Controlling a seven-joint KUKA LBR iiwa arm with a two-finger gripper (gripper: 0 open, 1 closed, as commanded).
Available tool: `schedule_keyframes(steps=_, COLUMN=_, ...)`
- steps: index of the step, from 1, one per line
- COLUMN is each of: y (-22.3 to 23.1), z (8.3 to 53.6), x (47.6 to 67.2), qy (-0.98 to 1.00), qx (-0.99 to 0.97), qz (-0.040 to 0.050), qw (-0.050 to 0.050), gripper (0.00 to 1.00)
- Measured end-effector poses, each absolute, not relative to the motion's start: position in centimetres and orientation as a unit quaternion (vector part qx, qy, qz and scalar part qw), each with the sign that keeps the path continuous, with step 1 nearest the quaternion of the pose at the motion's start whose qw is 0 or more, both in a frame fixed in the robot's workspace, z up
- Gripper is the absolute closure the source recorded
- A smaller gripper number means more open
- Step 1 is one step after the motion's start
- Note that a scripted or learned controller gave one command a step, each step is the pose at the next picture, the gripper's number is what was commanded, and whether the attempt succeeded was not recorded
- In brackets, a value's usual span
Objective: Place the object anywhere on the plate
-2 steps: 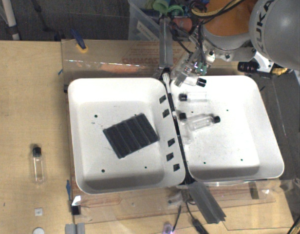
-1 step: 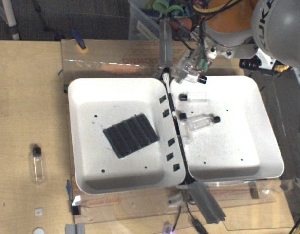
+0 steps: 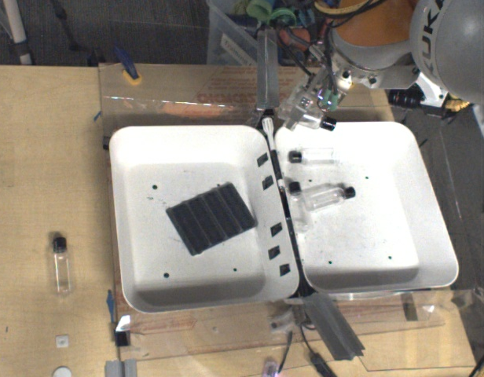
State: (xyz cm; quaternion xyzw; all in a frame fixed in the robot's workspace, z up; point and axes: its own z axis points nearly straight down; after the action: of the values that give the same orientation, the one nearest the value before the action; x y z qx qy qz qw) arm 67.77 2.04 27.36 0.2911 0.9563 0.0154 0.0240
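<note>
Lying on the bench left of both bins, a clear vial (image 3: 61,264) with a black cap sits well apart from the rest. Next, the left bin (image 3: 140,151) holds a dark ribbed plate (image 3: 210,217), tilted, with nothing on it. Further right, the right bin (image 3: 399,210) holds 2 clear vials (image 3: 311,157) (image 3: 327,197). Above that bin's far left corner, the gripper (image 3: 317,110) grips a clear vial (image 3: 306,117) between its fingers, black cap pointing right.
</note>
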Motion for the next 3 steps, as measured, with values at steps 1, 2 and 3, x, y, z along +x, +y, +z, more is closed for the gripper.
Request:
schedule_keyframes(steps=1, y=2.1, z=28.5, x=67.9, qy=0.956, qx=0.291, qz=0.0172, qw=0.027, gripper=1.00)
schedule_keyframes(steps=2, y=2.1, z=29.6, x=68.0, qy=0.956, qx=0.291, qz=0.0189, qw=0.030, gripper=1.00)
schedule_keyframes(steps=3, y=2.1, z=30.7, x=68.1, qy=0.956, qx=0.291, qz=0.0204, qw=0.033, gripper=1.00)
